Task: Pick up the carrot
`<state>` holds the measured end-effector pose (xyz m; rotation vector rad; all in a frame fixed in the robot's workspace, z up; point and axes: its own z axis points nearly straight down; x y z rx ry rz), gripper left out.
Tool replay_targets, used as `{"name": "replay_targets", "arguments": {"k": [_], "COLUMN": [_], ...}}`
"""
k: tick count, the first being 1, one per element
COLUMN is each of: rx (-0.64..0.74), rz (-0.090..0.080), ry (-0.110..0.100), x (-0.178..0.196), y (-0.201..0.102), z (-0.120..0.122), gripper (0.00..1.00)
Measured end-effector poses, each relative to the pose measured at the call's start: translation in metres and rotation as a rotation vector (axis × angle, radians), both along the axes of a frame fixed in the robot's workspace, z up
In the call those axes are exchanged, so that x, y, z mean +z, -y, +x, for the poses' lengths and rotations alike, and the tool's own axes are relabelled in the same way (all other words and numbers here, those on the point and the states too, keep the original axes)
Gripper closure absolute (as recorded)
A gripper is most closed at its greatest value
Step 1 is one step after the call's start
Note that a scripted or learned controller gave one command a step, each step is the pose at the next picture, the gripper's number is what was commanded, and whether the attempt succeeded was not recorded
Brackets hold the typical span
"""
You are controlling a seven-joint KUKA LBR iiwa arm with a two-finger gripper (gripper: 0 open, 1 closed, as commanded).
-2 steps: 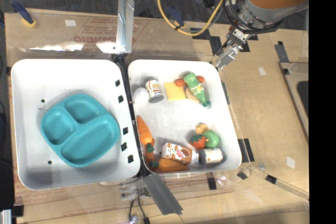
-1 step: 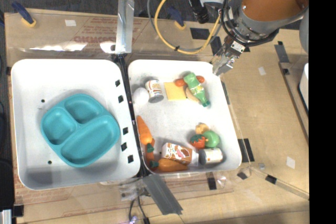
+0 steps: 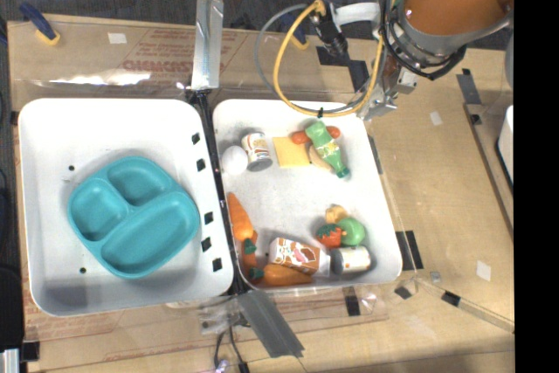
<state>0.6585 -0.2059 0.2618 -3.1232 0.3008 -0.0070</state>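
Note:
The carrot (image 3: 240, 220) is orange and lies lengthwise against the left wall of the right bin (image 3: 371, 188), near the front left corner. The arm's orange band sits high at the top right. Below it the gripper (image 3: 383, 103) hangs over the bin's back right corner, well away from the carrot and up from the bin floor. Nothing shows held at the gripper.
The right bin also holds a green bottle (image 3: 328, 147), a yellow wedge (image 3: 290, 151), a small can (image 3: 256, 150), a white egg (image 3: 234, 158), a carton (image 3: 295, 254), an orange piece (image 3: 278, 277) and toy produce (image 3: 342, 230). A teal divided plate (image 3: 133, 214) lies in the left bin (image 3: 44, 144). Yellow cable (image 3: 284, 65) loops behind.

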Motion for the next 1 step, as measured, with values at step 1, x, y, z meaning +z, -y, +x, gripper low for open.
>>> {"name": "replay_targets", "arguments": {"k": [1], "rx": [0.001], "rz": [0.002], "ry": [-0.006], "x": [-0.0429], "y": [-0.0006], "z": [-0.0007], "gripper": [1.0]}}
